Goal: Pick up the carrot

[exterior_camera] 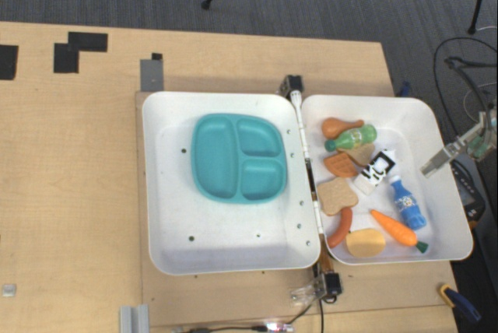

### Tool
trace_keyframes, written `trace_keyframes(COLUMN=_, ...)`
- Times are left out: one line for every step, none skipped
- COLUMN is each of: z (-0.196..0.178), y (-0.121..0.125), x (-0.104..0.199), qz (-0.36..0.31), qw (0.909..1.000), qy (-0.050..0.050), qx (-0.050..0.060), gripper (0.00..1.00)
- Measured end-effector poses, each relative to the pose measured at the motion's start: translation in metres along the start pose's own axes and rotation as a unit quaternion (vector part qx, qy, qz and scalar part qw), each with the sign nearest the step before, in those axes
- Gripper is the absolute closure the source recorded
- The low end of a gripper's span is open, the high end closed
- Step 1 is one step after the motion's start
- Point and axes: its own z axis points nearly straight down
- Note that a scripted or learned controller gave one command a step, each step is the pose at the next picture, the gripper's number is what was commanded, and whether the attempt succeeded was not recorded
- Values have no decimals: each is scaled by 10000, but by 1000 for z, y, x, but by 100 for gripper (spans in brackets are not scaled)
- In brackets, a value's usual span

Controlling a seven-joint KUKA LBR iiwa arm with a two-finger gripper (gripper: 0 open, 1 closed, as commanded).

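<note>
While the tool point(436, 164) hangs over the right bin's point(436, 117) edge, grip state unclear, carrot point(395, 228) apart

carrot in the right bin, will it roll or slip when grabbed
The carrot looks like a smooth, tapered toy, so it may slip toward its thin end. Lying flat and round, it could roll. The blue bottle sits close, crowding a pinch.

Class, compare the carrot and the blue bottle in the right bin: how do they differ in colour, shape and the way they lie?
The carrot is orange with a green end; the blue bottle is blue with a white cap. The carrot tapers to a point, while the bottle keeps even sides. The carrot lies slanting across the bin's near edge; the bottle points more up and down the view. Both lie flat in the right bin, side by side.
</note>
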Motion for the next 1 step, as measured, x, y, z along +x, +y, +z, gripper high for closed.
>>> trace_keyframes(z=159, y=-4, x=68, qz=-580, qw=9983, qy=63, qx=29, gripper=0)
